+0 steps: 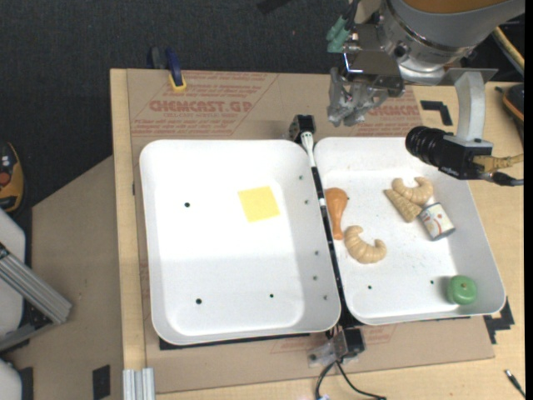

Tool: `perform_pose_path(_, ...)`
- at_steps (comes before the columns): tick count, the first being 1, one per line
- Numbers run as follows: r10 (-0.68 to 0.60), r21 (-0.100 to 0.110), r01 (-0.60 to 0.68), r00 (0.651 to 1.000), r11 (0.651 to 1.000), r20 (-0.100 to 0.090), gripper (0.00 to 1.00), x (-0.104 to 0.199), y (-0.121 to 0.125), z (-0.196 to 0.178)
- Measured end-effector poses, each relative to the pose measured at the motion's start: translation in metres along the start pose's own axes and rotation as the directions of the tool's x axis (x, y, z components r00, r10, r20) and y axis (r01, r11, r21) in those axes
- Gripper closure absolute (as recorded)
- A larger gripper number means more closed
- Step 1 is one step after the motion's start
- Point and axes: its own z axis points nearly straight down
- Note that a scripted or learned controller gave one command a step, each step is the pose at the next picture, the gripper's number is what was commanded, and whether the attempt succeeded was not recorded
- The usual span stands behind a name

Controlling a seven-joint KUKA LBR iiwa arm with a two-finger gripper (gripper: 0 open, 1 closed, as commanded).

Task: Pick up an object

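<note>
My gripper (350,113) hangs high above the far edge of the right bin (483,248), with nothing visible between its fingers. In the right bin lie an orange carrot-shaped piece (336,208) against the left wall, a tan croissant (365,245) near the middle, a second tan pastry (410,197) farther right, a small white can (435,221) beside it, and a green round object (462,289) in the near right corner. A flat yellow square (259,203) rests in the left bin (166,240).
The bins sit on a cardboard sheet (208,102) printed with red letters. A blue-and-yellow clamp (174,69) grips its far left edge. Black clips (301,127) join the bins at the far and near ends.
</note>
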Motion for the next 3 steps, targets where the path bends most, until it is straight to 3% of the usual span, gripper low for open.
perform_pose_path(1,-0.001,0.034,0.001,1.0,0.999,0.007,1.0,0.03,-0.058,0.096)
perform_pose_path(2,-0.002,0.001,0.002,1.0,1.0,-0.004,1.0,0.071,-0.05,-0.072)
perform_pose_path(3,0.001,0.038,-0.001,1.0,0.999,0.012,1.0,0.116,-0.058,0.164)
